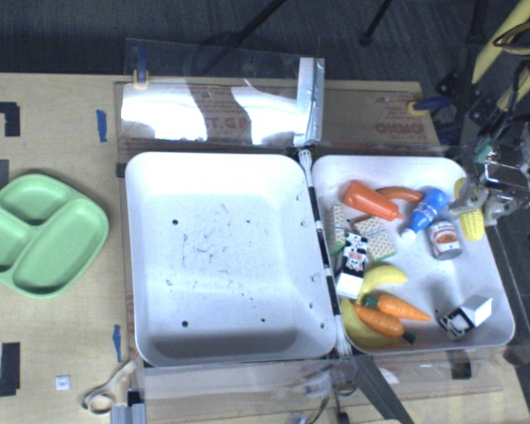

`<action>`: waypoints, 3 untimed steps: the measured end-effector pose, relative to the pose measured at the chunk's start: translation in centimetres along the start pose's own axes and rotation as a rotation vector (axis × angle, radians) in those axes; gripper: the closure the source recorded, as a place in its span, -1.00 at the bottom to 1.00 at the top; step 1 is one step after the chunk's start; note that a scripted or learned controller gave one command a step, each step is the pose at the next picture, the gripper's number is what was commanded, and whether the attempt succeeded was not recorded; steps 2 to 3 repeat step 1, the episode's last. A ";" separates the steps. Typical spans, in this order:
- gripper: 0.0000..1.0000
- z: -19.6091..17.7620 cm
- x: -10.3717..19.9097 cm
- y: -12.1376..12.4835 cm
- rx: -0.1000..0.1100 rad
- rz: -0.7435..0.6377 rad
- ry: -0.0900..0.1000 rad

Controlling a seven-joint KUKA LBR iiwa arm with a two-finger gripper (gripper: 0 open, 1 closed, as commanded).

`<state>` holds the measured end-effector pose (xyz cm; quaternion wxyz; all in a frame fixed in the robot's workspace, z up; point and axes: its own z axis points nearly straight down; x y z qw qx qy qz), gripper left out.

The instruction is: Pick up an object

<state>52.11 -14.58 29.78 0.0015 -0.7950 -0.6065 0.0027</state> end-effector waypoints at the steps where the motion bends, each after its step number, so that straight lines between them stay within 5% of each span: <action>1: 1.00 1.9 4.2 -4.6 0.003 -0.004 0.000; 3: 1.00 1.9 4.2 -4.6 0.003 -0.004 0.000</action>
